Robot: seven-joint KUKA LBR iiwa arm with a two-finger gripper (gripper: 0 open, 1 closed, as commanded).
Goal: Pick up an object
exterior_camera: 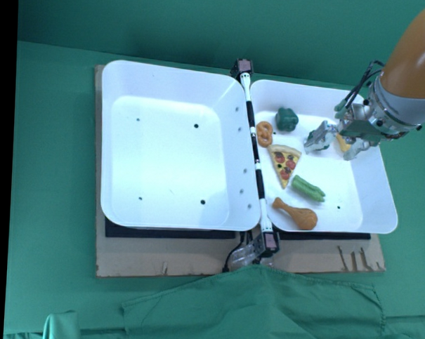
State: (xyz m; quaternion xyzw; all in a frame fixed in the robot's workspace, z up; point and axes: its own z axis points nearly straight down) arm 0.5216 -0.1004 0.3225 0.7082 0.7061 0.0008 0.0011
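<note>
Your gripper point(335, 141), fingers spread apart, holds nothing at the right bin point(379, 208) far-right edge. Glossy pizza slice point(286, 163), drumstick point(296, 214), pretzel point(264, 132) crowd its left wall; left bin point(132, 81) bare.

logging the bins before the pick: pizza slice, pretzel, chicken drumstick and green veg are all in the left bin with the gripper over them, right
Not quite: the camera view shows them in the right bin, not the left. The pizza slice, pretzel, chicken drumstick and green veg lie there, with the gripper over that bin.
</note>
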